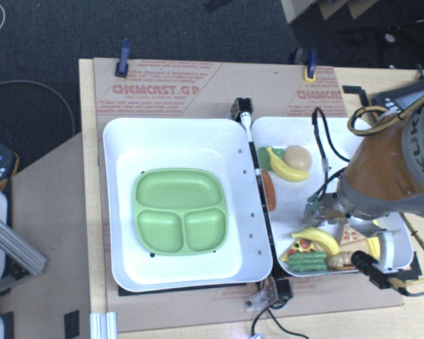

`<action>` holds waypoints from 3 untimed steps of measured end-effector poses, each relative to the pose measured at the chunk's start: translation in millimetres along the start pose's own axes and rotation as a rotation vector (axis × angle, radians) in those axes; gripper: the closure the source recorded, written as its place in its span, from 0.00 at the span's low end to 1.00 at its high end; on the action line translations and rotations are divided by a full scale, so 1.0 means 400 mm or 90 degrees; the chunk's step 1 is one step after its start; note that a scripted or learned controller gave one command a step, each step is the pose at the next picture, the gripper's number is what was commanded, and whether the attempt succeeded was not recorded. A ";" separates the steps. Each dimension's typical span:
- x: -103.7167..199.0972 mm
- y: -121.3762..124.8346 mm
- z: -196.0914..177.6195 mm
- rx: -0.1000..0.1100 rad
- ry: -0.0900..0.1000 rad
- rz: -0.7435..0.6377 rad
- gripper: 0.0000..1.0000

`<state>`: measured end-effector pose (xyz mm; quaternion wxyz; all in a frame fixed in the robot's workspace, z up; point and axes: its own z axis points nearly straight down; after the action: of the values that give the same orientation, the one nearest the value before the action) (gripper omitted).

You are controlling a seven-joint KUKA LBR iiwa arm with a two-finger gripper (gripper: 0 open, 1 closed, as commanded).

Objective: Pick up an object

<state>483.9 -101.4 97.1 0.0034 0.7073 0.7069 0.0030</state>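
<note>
While the fingers' (pixel 324 214) state is unclear, a curved yellow banana (pixel 318 239) lies beside them.

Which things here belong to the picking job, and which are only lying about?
For the job:
gripper
right bin
bananas
beige ball
red sausage
green toy

Lying about:
left bin
green tray
blue clamps

The arm (pixel 392 164) is showing a bulky, rounded orange band above a smooth grey wrist section — the two colours are meeting in a curved seam. Black cables (pixel 324 147) are looping along its near side, and a yellowish cable (pixel 364 119) is curling by its top — beside dark housing.
</note>
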 end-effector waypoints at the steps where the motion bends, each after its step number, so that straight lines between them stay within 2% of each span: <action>1: 0.087 0.064 -0.230 0.001 0.000 -0.003 1.00; 2: -0.075 0.005 -0.019 0.011 0.000 0.004 1.00; 3: -0.197 -0.004 -0.469 -0.006 -0.005 0.002 1.00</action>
<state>480.7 -180.1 284.7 0.0097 0.7082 0.7059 0.0035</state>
